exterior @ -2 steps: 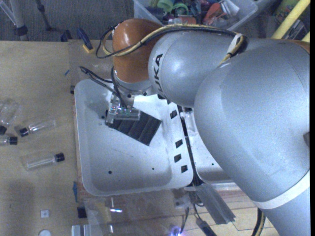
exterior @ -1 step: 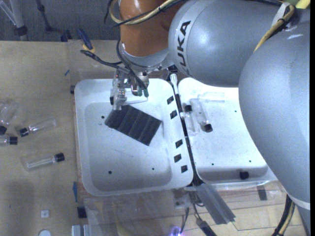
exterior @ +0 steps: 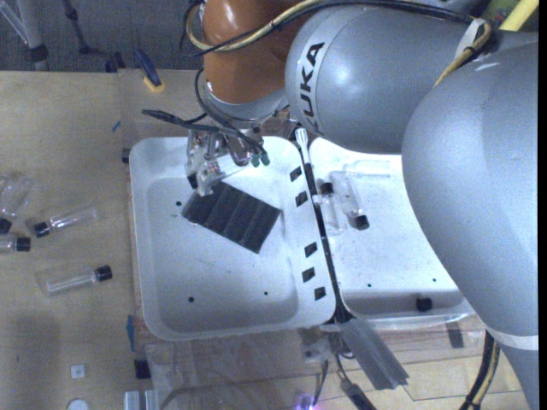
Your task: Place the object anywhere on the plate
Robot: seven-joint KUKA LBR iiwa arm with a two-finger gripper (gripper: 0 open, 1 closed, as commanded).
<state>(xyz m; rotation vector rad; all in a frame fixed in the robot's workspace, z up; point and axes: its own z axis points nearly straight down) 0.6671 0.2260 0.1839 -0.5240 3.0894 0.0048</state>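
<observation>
I am hanging my claw [exterior: 210, 167] over the far left part of the left bin [exterior: 149, 297], just above the far end of the plate [exterior: 232, 217]. My own wrist is blocking the tips, so I cannot tell whether the claw is apart or together. Something pale is showing at its lower end, too blurred for me to name.

The plate is lying flat on the left bin's floor, a dark ribbed rectangle. Its long axis is running at a slant from the bin's far left toward its near right. Its far left corner is sitting right under my claw, and its right end is stopping short of the bin's right wall.

The vial [exterior: 344, 202] is lying on its side in the right bin [exterior: 385, 310], close to that bin's left wall and in its far half. Its long axis is slanting from far left to near right, with the black cap [exterior: 360, 222] pointing toward the near right. It is lying well apart from my claw, to the claw's right, with the walls between the two bins between us.

Three more vials [exterior: 64, 220] are lying on the bench [exterior: 60, 118] beyond the left bin's left edge.
</observation>
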